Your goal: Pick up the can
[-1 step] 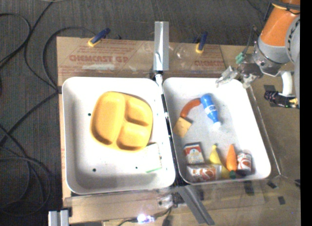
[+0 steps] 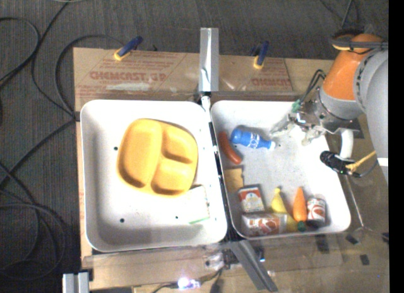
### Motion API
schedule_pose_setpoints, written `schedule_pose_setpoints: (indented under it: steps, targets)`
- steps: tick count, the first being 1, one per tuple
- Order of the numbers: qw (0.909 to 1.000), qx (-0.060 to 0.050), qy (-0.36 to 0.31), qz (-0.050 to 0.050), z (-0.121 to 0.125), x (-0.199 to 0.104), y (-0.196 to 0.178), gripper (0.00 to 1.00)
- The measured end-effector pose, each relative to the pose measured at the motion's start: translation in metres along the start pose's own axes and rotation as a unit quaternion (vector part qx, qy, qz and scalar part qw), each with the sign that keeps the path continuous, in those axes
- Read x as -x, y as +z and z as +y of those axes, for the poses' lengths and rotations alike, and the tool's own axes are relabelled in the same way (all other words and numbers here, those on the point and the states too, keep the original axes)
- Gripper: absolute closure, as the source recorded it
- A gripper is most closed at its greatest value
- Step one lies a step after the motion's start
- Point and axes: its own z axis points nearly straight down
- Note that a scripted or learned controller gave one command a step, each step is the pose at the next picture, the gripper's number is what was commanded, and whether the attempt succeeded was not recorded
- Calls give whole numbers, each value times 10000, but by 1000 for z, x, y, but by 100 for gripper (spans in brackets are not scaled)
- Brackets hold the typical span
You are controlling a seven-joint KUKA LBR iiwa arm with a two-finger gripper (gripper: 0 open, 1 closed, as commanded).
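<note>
Near the right bin's (image 2: 344, 206) front right corner we note the can (image 2: 316, 210) upright beside the carrot (image 2: 299, 203); tool (image 2: 297, 123) far back, spread, ungrasping, so we advise descending vertically.

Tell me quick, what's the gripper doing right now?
Gripper: open, holding nothing, over the right bin just right of the blue bottle.

A single fixed camera looks down at a slant from above, far enough back to take in both white bins (image 2: 88, 159), the surface (image 2: 158, 74) and surrounding floor (image 2: 38, 45).
</note>
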Motion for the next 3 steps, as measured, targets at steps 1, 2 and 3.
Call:
schedule_pose_setpoints:
  steps: [1, 2, 3]
  targets:
    - [9851, 76, 1719, 33, -17, -5, 12, 0]
    - [9870, -2, 1607, -2, 0, -16, 16, 0]
    - [9662, 41, 2576, -13, -74, -5, 15, 0]
